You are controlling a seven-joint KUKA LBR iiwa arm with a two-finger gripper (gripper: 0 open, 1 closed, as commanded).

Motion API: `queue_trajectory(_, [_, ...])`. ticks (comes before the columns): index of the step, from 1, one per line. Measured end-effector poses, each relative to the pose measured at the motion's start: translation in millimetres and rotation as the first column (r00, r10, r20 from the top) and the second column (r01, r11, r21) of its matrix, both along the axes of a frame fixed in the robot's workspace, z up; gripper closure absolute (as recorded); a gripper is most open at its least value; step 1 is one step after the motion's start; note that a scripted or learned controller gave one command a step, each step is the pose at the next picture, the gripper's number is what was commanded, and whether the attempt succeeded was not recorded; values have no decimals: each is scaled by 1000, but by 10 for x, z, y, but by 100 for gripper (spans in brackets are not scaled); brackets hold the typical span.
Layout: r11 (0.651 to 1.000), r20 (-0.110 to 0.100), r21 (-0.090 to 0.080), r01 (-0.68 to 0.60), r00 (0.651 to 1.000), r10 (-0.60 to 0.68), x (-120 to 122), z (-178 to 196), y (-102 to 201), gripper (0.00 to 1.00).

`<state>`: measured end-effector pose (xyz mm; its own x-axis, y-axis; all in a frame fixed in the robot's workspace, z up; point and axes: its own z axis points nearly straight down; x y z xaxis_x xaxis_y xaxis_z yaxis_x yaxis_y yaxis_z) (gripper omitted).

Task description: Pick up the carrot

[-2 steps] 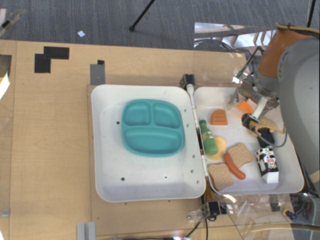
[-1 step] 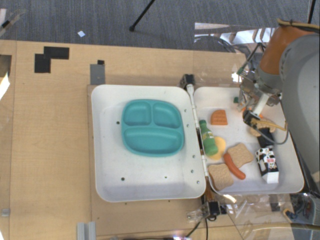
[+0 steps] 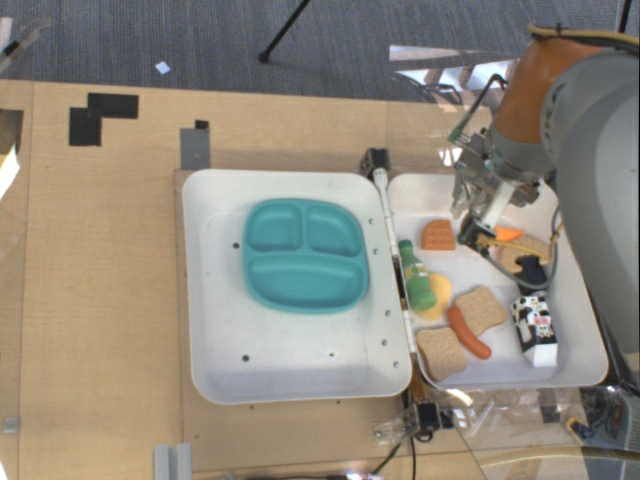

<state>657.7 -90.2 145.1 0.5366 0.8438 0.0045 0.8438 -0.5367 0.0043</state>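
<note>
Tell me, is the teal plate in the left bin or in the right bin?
In the left bin: the teal plate lies flat in its middle.

bright, even light; slightly soft

Teal tray (image 3: 303,256) in left bin (image 3: 205,298)

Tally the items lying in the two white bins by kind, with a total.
Teal divided plate: 1
Bread slices: 2
Sausage: 1
Orange cracker-like piece: 1
Carrot: 1
Green bottle: 1
Yellow fruit: 1
Cow-patterned carton: 1
Total: 9
</note>
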Motion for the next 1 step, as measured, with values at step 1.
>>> queue_trajectory(1, [1000, -2, -2, 3, 1000, -3, -10, -12, -26, 0])
